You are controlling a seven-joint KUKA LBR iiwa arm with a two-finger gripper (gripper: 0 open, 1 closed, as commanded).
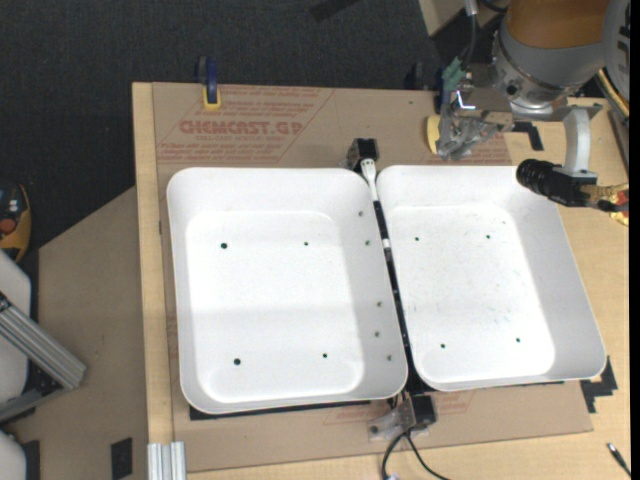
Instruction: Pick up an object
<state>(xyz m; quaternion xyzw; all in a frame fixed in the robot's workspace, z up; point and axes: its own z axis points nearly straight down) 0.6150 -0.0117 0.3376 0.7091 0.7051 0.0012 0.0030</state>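
Looks like an early step: reaching for something to grab. Hanging over the flat brown board bench [250,128], just past the far edge of the right shallow white plastic bin [592,303]: the grey metal two-finger gripper [462,136]. Can't tell if released or clenched; too small and dark. Just left of it, a small pale yellow bit [434,134], maybe the object to pick up, but too blurry to be sure. Next: go down on it, squeeze tight, then lift. Cut off at the top: the big grey and orange arm [555,18].

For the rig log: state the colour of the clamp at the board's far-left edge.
Blue-handled clamp with a yellow jaw, in the camera view.
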